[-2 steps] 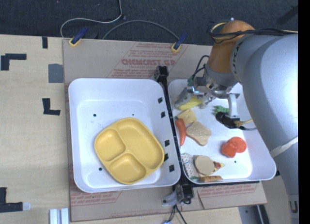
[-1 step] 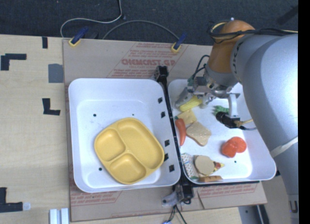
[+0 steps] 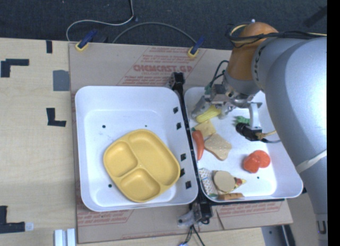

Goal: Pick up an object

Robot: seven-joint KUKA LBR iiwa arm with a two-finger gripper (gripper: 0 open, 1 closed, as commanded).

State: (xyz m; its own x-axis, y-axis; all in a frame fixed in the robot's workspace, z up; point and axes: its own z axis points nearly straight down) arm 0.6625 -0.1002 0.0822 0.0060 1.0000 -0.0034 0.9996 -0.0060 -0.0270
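The gripper [image 3: 217,105] hung over the far end of the right bin [image 3: 284,178], directly above a yellow corn cob [image 3: 208,115] that lay near the divider [image 3: 183,128] between the two bins. Whether the claw stood apart, together, or clamped on the cob could not be told: the wrist hardware hid the tips, and the cob appeared to lie below or against them rather than plainly between them. Judged as the likeliest target, the cob looked like a light, rigid plastic toy, smooth and rounded, so it would probably roll or squirt out unless taken across its narrow middle with the jaws square to its long axis. Nearer than the corn cob, and just beside it, lay an orange carrot [image 3: 198,144] along the divider and a tan bread slice [image 3: 218,147]; farther from the corn cob toward the near rim sat a red tomato [image 3: 257,161] and a round sandwich piece [image 3: 223,181]. On the other side of the divider from the corn cob, the left bin [image 3: 90,107] held a yellow compartment plate [image 3: 141,164]. The arm [image 3: 297,91] reached in from the right, its grey bulk above the right bin, the orange band [image 3: 244,53] above the wrist and the wrist turned downward toward the corn cob.
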